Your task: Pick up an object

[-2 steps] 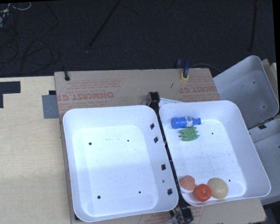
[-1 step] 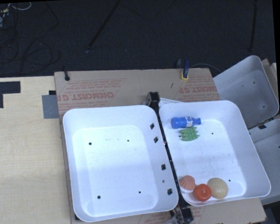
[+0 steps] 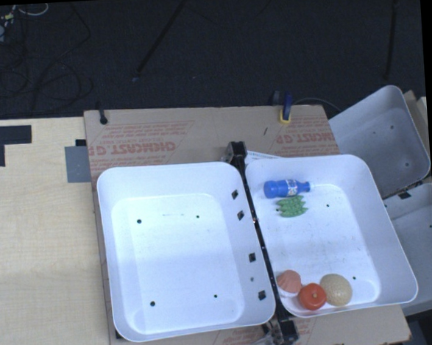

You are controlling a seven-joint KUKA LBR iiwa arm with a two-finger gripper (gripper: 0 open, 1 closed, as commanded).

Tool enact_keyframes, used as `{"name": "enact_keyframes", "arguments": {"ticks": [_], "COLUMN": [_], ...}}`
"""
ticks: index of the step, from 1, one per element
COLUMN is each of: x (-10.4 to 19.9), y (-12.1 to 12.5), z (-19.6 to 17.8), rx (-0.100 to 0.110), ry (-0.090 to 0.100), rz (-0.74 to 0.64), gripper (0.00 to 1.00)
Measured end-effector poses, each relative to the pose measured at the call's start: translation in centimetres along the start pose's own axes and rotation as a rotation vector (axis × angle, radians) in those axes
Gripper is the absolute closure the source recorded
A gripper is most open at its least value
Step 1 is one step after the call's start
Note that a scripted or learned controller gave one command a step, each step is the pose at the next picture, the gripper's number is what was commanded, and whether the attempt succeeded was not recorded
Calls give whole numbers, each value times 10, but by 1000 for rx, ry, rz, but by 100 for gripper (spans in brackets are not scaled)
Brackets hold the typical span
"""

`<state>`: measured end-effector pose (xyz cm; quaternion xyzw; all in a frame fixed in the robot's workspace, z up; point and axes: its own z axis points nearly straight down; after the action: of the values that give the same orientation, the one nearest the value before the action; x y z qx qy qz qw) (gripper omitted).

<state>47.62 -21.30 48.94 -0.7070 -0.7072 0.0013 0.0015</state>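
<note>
The right bin (image 3: pixel 365 194) holds several small objects. A blue bottle with a white cap (image 3: pixel 285 188) lies on its side near the bin's far left corner. Just below it sits a small green leafy piece (image 3: pixel 292 207). At the near edge three round things cluster together: a pinkish one (image 3: pixel 288 281), a red-orange tomato-like one (image 3: pixel 312 296) and a tan ball (image 3: pixel 336 289).
The left bin (image 3: pixel 129 189) stands beside the right one, joined by a black clamp strip (image 3: pixel 251 232). Both rest on a cardboard sheet (image 3: pixel 169 138). A grey metal plate (image 3: pixel 379 138) lies at the right. A wooden bench top (image 3: pixel 37 247) spreads to the left.
</note>
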Motion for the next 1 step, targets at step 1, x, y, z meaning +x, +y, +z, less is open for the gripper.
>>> {"name": "enact_keyframes", "arguments": {"ticks": [1], "x": [0], "y": [0], "z": [13], "rx": [0], "ry": [0], "rz": [0], "gripper": [100]}}
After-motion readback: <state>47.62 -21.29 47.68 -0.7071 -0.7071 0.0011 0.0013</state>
